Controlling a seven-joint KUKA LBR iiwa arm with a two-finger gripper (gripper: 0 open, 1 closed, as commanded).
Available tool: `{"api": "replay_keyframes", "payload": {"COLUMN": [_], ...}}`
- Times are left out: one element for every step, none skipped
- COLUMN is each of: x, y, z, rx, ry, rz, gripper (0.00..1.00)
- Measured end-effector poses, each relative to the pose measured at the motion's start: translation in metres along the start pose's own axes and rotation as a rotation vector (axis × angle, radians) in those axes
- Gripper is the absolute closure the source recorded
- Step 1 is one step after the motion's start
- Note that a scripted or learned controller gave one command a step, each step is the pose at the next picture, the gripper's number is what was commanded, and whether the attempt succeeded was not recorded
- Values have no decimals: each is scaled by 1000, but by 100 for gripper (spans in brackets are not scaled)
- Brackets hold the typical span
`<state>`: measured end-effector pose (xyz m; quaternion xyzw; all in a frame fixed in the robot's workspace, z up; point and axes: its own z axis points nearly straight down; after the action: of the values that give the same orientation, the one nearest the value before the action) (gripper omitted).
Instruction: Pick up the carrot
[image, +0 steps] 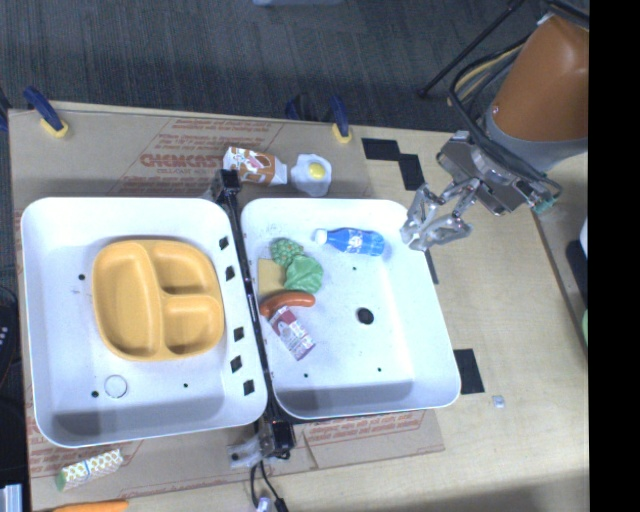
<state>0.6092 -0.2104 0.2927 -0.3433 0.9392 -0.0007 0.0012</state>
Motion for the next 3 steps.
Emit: {"api": "replay_keyframes", "payload": {"x": [-1, 14, 8], "y": [0, 11, 7], "z": [-11, -31, -24], "rx": [2, 1, 0], "ry": [-1, 0, -1], "rz": [-1, -221, -623], "gripper": [100, 100, 100]}}
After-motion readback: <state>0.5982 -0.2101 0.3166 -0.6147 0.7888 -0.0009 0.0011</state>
